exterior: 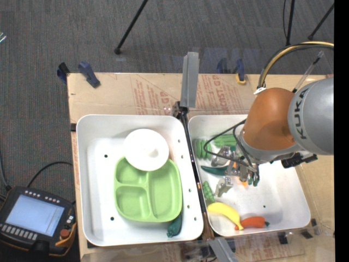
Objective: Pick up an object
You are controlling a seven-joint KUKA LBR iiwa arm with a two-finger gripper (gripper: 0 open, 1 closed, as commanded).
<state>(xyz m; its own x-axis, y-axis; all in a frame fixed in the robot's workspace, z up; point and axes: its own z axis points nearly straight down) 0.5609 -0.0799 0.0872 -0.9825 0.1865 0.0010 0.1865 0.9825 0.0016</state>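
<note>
In the right bin [283,201], my gripper [233,175] hangs low over the left-centre, below the orange wrist band. Under and just left of it lies a dark green flat piece [214,170]. A light green toy [221,142] and a small green piece [198,148] lie further back. Toward the front are a small green item [209,191], a yellow banana [226,213] and an orange-red vegetable [253,221]. I see nothing clearly held by the gripper.
The left bin [92,201] holds a light green divided tray [147,192], a white bowl [146,149] overlapping its back edge, and a dark green item [174,226] at the front. A grey upright post [190,83] stands behind the divide between the bins.
</note>
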